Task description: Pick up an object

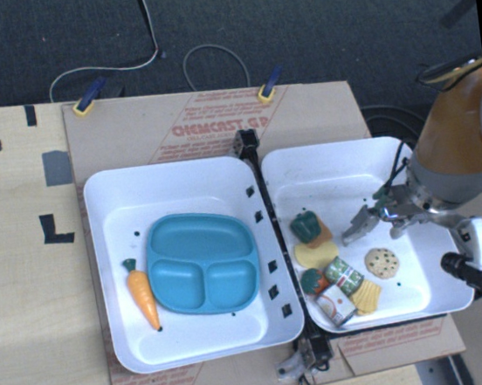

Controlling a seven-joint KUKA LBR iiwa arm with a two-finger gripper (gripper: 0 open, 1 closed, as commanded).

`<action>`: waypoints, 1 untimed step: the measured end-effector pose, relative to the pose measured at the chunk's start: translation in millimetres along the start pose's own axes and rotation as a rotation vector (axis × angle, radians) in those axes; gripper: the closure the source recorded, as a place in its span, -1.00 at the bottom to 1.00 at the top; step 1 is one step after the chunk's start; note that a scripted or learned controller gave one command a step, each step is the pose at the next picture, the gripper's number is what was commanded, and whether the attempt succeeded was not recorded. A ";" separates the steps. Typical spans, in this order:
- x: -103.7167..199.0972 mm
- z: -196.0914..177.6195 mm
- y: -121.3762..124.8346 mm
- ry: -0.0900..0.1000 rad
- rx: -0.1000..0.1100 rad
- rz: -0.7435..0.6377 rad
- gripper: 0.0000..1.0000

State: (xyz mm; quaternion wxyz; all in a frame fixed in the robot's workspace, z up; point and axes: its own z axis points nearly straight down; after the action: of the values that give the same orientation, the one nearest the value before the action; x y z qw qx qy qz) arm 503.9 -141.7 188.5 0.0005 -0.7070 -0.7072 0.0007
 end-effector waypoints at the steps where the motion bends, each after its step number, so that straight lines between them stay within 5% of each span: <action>1: 47.5 108.3 73.2 -0.003 -0.007 -0.006 -1.00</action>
State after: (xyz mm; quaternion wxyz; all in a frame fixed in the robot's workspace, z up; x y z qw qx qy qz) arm 576.9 -94.3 80.1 -0.0032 -0.7049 -0.7093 -0.0007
